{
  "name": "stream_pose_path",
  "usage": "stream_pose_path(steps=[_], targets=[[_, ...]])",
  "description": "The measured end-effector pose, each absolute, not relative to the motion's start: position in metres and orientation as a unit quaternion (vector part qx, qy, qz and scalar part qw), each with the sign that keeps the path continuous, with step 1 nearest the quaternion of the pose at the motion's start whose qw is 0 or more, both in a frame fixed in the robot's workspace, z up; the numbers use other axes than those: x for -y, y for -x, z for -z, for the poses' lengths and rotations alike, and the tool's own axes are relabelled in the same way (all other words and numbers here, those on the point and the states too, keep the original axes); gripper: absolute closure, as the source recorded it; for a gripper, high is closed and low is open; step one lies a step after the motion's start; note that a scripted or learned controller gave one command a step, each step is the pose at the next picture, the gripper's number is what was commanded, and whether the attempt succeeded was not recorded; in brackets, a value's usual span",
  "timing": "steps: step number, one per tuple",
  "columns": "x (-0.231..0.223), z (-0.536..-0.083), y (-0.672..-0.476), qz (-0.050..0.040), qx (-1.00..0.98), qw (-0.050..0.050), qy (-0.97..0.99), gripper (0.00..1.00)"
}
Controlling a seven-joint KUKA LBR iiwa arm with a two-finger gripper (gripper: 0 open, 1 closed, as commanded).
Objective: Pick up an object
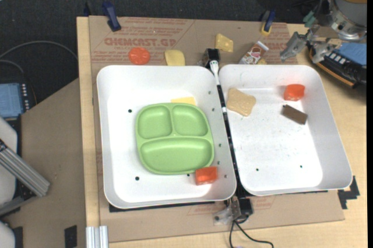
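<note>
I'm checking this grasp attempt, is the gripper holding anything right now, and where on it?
Nothing is held. The gripper sits beyond the right bin, its open fingers bare.

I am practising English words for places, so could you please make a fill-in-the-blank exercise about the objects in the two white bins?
1. The green divided plate lies in the ____ bin.
2. The tan bread slice lies in the right bin, near its ____ wall.
3. The brown block lies just below the ____ piece in the right bin.
4. The gripper is above the bench, ____ both bins.

Missing words: left; left; orange-red; outside
</note>
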State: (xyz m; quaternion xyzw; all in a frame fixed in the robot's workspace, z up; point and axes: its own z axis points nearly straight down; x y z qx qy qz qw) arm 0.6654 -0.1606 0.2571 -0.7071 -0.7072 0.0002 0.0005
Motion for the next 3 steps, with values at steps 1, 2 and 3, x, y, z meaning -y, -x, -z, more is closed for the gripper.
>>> stream_pose_path(steps=[1,2,3], targets=[[0.228,-0.17,-0.621,-0.0031,0.705,0.004,0.71,0.0],[0.213,-0.081,-0.643,0.0012,0.708,0.004,0.706,0.0],[0.19,-0.085,-0.653,0.0003,0.708,0.0,0.706,0.0]])
